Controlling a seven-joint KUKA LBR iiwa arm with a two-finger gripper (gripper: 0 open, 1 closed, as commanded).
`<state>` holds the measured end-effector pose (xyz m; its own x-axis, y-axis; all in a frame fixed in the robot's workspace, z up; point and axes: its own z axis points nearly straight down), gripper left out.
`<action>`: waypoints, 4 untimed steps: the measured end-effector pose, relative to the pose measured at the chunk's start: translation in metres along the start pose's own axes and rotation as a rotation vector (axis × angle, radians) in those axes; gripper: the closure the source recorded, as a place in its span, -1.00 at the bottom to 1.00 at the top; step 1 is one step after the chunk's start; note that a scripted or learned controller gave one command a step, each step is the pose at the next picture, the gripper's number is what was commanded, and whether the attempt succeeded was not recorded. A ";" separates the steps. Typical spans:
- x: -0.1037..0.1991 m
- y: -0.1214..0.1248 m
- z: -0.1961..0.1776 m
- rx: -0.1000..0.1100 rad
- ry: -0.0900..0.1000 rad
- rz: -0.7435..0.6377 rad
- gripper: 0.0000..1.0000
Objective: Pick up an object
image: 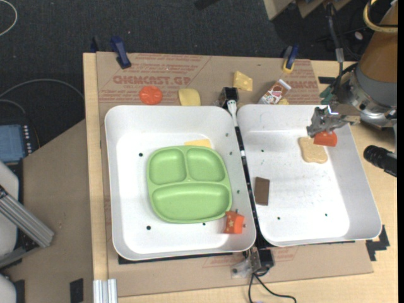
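My gripper (323,126) hangs over the back right part of the right bin (353,188). A small red-orange object (326,139) lies right at its tip, touching or just under it; whether it is gripped is unclear. A tan toast-shaped piece (314,151) rests on the bin floor just in front and to the left of the red object. A brown rectangular block (261,191) lies near the right bin's left wall.
The left bin (123,169) holds a green divided plate (188,184), a pale yellow piece (198,144) behind it and a small orange toy (234,223) at its front right. Behind the bins on the cardboard lie an orange disc (150,95), yellow pieces (189,96) and a packet (273,94).
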<state>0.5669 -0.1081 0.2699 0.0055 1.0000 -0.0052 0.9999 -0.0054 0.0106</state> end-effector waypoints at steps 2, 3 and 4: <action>0.095 -0.028 0.036 0.015 0.008 -0.010 1.00; -0.054 -0.026 0.092 0.015 0.002 0.006 1.00; -0.008 -0.001 0.071 0.005 0.004 -0.009 1.00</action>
<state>0.5668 -0.1167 0.1986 -0.0040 1.0000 -0.0014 1.0000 0.0040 0.0053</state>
